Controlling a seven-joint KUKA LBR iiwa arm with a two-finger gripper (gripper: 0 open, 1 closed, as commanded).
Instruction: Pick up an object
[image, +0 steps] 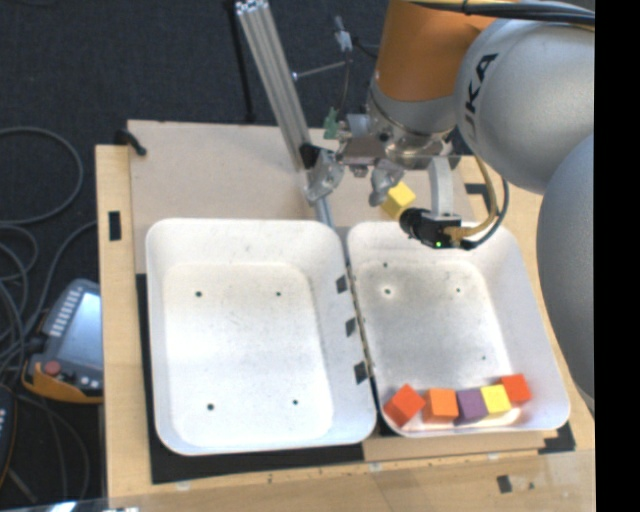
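Note:
My gripper (395, 192) hangs over the rear rim of the right bin (520, 290), below the orange wrist band. A small yellow block (400, 198) sits tilted between its grey fingers, lifted off the bin floor, so the gripper is shut on it. Along the right bin's front wall lies a row of blocks: an orange-red one (405, 403), an orange one (442, 403), a purple one (470, 404), a yellow one (496, 400) and a red-orange one (516, 389).
The left bin (160, 300) stands beside the right one, sharing a middle rim. A slanted aluminium post (280, 90) rises behind the bins, just left of the gripper. A black module with a green light (432, 228) hangs by the wrist. Cables and a pendant (70, 340) lie off the bench's left edge.

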